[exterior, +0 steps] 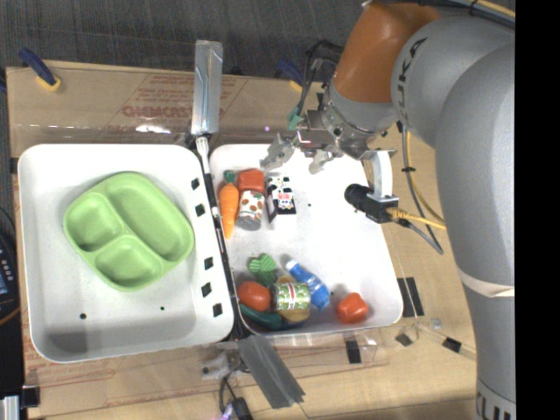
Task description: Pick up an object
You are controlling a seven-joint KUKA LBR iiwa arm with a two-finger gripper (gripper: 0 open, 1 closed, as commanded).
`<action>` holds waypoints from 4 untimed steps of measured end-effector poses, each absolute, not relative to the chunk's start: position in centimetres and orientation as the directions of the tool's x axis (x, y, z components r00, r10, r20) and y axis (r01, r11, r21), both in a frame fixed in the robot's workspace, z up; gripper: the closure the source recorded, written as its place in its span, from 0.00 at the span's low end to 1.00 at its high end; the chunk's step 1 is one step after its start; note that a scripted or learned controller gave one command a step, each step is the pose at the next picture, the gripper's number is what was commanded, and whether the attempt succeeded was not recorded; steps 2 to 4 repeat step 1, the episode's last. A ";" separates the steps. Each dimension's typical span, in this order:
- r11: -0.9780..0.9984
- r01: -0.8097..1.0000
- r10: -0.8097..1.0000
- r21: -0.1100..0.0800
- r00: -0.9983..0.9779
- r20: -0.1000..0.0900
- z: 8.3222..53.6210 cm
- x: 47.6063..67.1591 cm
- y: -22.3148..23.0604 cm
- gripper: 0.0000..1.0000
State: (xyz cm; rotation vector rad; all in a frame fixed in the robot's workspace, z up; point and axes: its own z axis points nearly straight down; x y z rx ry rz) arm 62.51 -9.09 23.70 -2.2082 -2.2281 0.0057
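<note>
The task named no particular object, and the likeliest candidates lay in the right bin. Closest to the hand was a small black-and-white cow-like toy, standing by itself on bare white floor near the bin's far end. Just to its left a spotted can lay beside an orange carrot, which sat against the divider wall, with a red-orange piece touching the can's far side. That cluster was packed tight, which in my judgement made the lone toy the easier target.

The hand hovered over the far rim of the right bin, its two pale fingers spread apart with nothing between them, so it was open and empty. It pointed down and leftward toward the toy and the can, apparently placed for a descent.

At the near end of the same bin a second heap crowded the corner: a tomato, a labelled jar, a blue bottle, a green piece, and a red pepper-like item a little apart to the right.

The left bin held a green divided plate. Both bins rested on the worktop.
</note>
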 end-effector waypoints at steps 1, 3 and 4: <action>0.015 1.000 1.000 -0.009 -0.015 0.002 24.5 62.5 -9.0 1.00; 0.015 1.000 1.000 -0.009 -0.015 0.002 24.5 62.5 -9.0 1.00; 0.015 1.000 1.000 -0.009 -0.015 0.002 24.5 62.5 -9.0 1.00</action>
